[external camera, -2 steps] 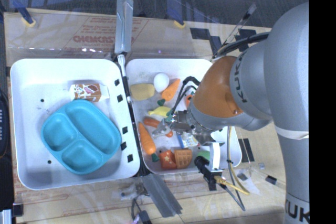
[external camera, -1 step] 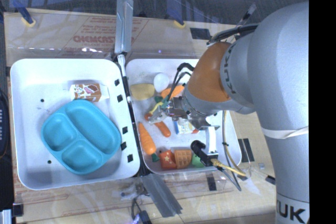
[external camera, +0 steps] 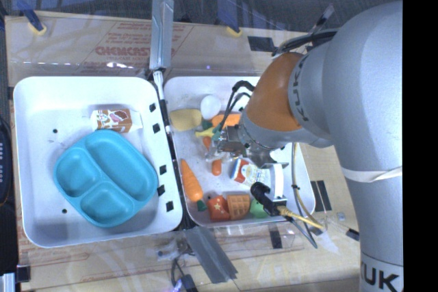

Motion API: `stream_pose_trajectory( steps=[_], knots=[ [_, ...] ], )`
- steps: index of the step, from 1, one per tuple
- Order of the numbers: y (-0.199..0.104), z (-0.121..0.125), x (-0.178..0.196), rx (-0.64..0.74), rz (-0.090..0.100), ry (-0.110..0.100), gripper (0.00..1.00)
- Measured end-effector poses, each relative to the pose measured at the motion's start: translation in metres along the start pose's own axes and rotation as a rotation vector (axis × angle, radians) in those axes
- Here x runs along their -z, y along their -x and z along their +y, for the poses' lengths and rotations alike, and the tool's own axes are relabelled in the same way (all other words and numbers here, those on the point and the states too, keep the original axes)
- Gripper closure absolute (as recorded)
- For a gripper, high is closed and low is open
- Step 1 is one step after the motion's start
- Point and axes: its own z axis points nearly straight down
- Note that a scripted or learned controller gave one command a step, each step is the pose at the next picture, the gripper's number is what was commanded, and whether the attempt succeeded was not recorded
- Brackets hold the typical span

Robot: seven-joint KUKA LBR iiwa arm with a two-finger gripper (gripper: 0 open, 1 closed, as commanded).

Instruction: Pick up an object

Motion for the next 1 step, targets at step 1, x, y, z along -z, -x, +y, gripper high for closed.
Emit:
stream_pose_trajectory(
  steps=[1],
  knots=[
    [-0.0998,0.0424,0.0884,0.108,0.005,-0.001,1.0]
  ],
)
